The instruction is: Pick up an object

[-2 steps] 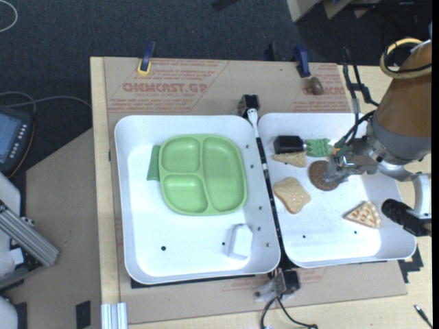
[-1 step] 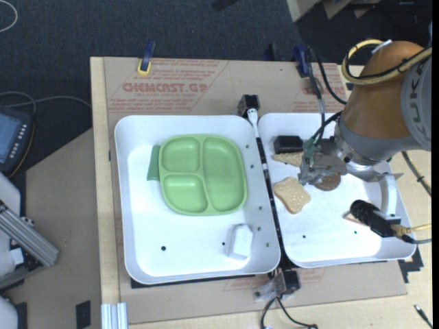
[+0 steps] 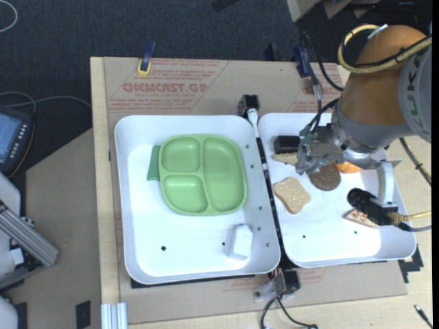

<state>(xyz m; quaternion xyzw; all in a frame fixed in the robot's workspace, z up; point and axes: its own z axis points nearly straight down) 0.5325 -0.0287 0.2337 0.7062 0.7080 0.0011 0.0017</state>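
A grey arm with an orange band is extended from the right over the right-hand shallow white bin. Its two-finger gripper is seen low over the far left part of that bin. Whether the gripper is open or closed cannot be told, and nothing can be seen to be held by it.

Just beside the gripper, toward the bin's middle, a flat round brown disc is seen, its far edge partly covered by the wrist. A small orange piece is seen at the disc's right side; whether the two touch cannot be told. A tan toy slice of bread is laid flat close to the bin's left wall, on the near side of the gripper. A black rectangular block is placed near the far left corner, with a thin pale tan strip just in front of it, running toward the gripper. A pale triangular wedge with red spots is found toward the bin's right wall.

In the left-hand shallow white bin, a light green plastic plate with three compartments is set around the middle. A darker green flat piece is seen at the plate's left edge, partly beneath it. A small white block is placed near the near right corner. Both bins are carried side by side on a bench covered in brown card.
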